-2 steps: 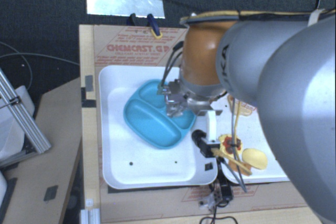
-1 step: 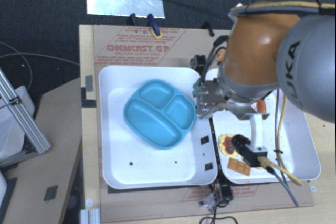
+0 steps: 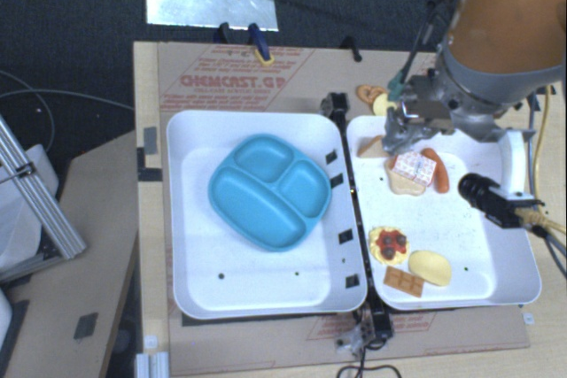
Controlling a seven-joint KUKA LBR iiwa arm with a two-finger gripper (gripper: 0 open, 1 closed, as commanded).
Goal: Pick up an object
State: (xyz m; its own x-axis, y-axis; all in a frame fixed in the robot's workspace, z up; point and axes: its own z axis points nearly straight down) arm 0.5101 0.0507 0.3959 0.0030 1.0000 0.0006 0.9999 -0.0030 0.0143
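Gripper of the grey arm with the orange band, reaching in from the upper right of the frame, hangs low over the upper left corner of the right-hand shallow white bin; whether it is open or closed cannot be told from this angle, and nothing is seen held in it. Nearest candidate for the pick, in my judgement, is the small pale toy block with red speckles, lying just below and slightly right of the gripper, close beside it though contact cannot be made out. Touching that block on its right lies a slim orange-red toy sausage, its long axis running from upper left to lower right. Further down the same bin sit a round toy pizza with red toppings, a yellow lemon-shaped toy and a brown waffle-like square, all well apart from the gripper. Left-hand white bin carries a blue divided plastic plate.
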